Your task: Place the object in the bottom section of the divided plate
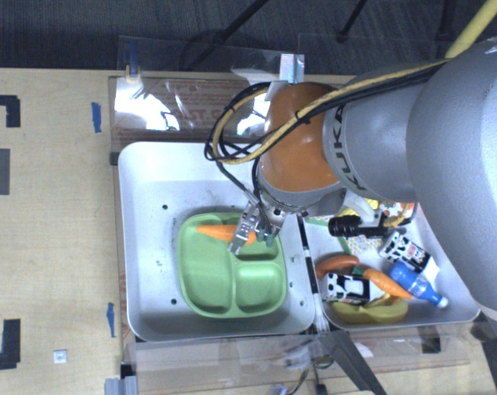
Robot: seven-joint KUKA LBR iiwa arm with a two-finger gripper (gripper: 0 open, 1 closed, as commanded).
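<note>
Arm reaching in from right (wrist bent down), fingers [250,235] clamped on carrot [216,231], over green divided plate [230,275]

Illumination is bright and even, from overhead. Strong white glare appears on the clear plastic sheet [162,105] behind the left bin [146,245]. The arm [429,130] casts a soft shadow across the bin floor. Focus is slightly soft overall; fine detail among the right bin [458,299] items is indistinct.
</note>
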